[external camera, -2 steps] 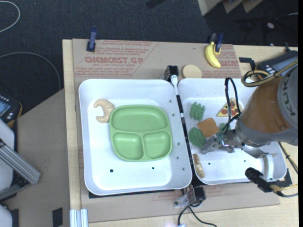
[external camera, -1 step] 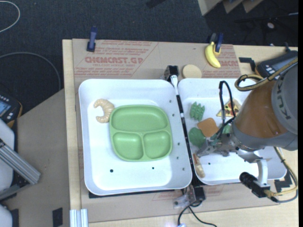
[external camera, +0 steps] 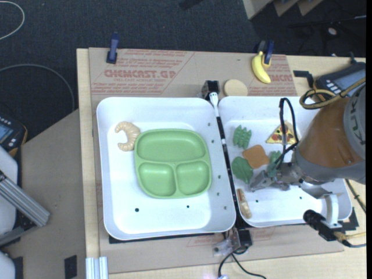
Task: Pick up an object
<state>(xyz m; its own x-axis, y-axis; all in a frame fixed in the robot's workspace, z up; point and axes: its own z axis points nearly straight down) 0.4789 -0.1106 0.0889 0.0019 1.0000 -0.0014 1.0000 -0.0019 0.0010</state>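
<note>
My gripper [external camera: 263,179] is low in the right bin [external camera: 279,213], reaching left from the grey and orange arm [external camera: 328,141]. Just left of it lies a dark green toy vegetable [external camera: 241,168], very close to it or touching it. A brown square piece [external camera: 254,155] sits right above the gripper, with a small green piece [external camera: 273,158] beside the wrist. Further back are a leafy green toy [external camera: 242,136] and a pizza slice [external camera: 282,135]. A small tan bread piece [external camera: 243,203] lies by the bin's front left wall.
The left bin [external camera: 107,173] holds a green divided plate [external camera: 172,161] and a croissant [external camera: 128,135]. Behind the bins on the bench lie a banana [external camera: 261,68] and a round tan disc [external camera: 235,88]. A black cable [external camera: 286,112] loops over the right bin.
</note>
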